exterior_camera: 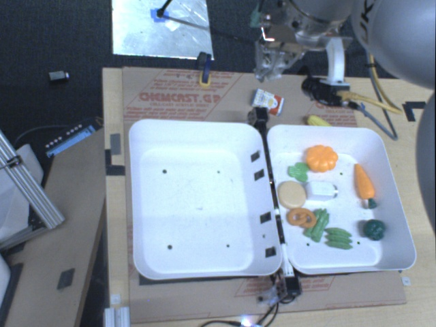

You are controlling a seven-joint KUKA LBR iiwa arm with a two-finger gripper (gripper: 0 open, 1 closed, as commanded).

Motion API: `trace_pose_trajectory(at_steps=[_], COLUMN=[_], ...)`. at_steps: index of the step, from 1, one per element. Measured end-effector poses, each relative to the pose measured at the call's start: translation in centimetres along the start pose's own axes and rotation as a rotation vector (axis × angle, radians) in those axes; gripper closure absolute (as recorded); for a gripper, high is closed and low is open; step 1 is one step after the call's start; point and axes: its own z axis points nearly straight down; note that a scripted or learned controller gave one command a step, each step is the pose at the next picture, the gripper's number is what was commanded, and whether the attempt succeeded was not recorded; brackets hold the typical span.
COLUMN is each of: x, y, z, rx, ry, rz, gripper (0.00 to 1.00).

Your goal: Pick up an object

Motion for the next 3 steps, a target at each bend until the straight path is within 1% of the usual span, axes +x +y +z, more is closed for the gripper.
trace_pose_trajectory(at_steps=[1,2,3], x=[4.6,7.4,10.1], y=[0.6,-2.7,-4.5], z=[-4.1,-9.2,-11.8], rx=[0.001,0.001,0.003], ry=[-0.001,0.001,-0.001], rz=[0.002,0.001,0.003], gripper=[1.00,1.00,1.00])
